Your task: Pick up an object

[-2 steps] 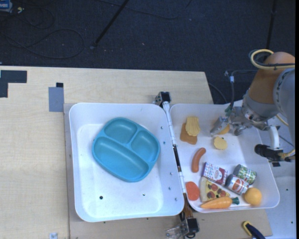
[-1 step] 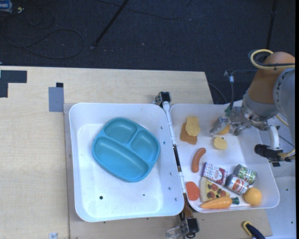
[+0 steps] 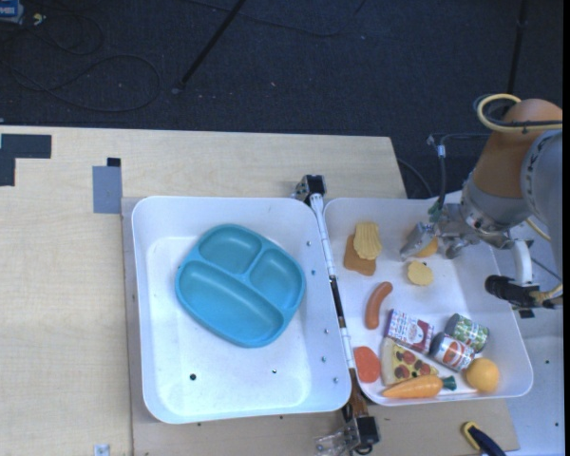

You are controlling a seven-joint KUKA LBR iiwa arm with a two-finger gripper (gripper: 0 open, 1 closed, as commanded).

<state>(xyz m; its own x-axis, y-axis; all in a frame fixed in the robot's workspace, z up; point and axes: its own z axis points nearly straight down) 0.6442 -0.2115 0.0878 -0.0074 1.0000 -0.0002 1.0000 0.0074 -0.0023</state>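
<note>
At the right bin's [image 3: 522, 373] near edge an orange toy carrot [image 3: 413, 388] lies lengthwise left to right, its tip toward the orange ball [image 3: 483, 375]. Just behind it sit a pizza slice [image 3: 399, 359], a small printed carton [image 3: 408, 331] and two tins [image 3: 458, 342]. Farther back a red-orange sausage [image 3: 377, 305] stands nearly upright in the picture, tilted right. The tool [image 3: 427, 240] hovers beyond a yellow round piece [image 3: 420, 274]; whether it is spread, I cannot tell. The blue divided plate [image 3: 239, 284] fills the left bin [image 3: 171, 388].

Claw [image 3: 426, 240] low over right bin [image 3: 519, 350], above yellow piece [image 3: 420, 274].
</note>
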